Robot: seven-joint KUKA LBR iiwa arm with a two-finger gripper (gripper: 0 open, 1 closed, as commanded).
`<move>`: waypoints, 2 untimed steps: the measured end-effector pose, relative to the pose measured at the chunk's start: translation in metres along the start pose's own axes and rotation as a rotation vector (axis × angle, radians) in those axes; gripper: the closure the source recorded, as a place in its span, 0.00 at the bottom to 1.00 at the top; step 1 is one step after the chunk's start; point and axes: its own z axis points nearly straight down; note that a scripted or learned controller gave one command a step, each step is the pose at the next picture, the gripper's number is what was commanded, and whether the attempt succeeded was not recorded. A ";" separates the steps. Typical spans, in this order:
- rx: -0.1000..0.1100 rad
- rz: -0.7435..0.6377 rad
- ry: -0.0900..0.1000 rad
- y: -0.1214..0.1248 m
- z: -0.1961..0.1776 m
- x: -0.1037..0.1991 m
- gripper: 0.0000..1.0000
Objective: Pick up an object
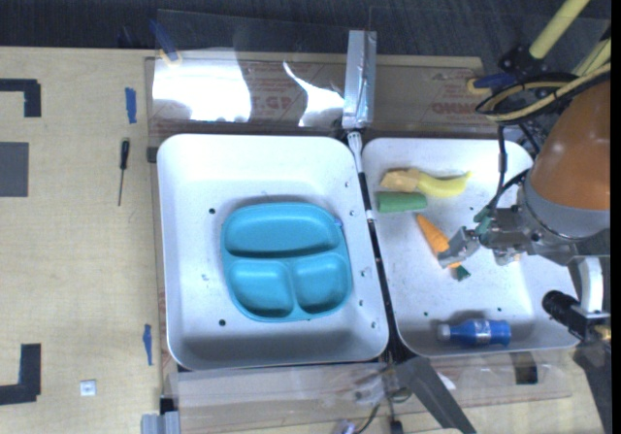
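Carrot (433, 232), a small orange toy, lies right of frame centre in the right bin (417, 325), just below the green block (401, 201) and banana (427, 182). My gripper (458, 255) hangs beside its lower end (I cannot tell how wide the jaws stand), so I judge it the likeliest target. Lower down, the blue bottle (475, 331) lies apart; the blue divided tray (285, 258) fills the left bin (184, 228).

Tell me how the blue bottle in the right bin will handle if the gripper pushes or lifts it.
The bottle lies on its side near the right bin's front wall, so a push would probably roll it. It looks small and plastic, likely light. Its rounded, smooth body may slip between fingers.
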 end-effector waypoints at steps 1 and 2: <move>0.001 -0.183 0.000 0.051 0.075 -0.003 0.00; -0.011 -0.182 -0.003 0.055 0.061 -0.003 1.00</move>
